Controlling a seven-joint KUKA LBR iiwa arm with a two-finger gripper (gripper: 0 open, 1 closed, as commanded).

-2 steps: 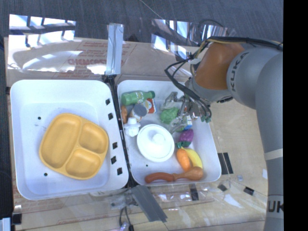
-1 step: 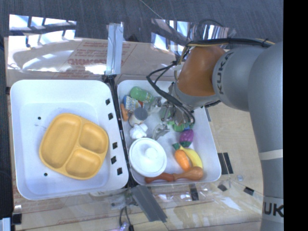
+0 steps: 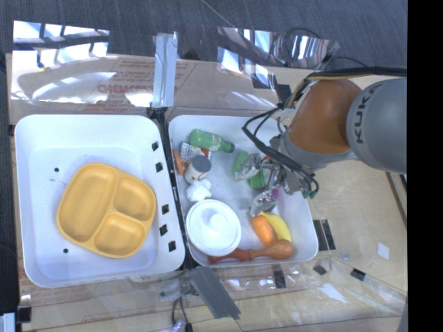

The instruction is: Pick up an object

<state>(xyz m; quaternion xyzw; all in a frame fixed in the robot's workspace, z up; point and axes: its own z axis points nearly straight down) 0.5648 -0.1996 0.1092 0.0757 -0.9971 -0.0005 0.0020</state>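
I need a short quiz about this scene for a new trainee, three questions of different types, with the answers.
1. True or false: the yellow divided plate lies in the left bin.
2. Which lies nearest the banana? A) green bottle B) carrot C) white bowl
3. Fill in: the gripper hangs over the ___ bin.

Key: 1 true; 2 B; 3 right.
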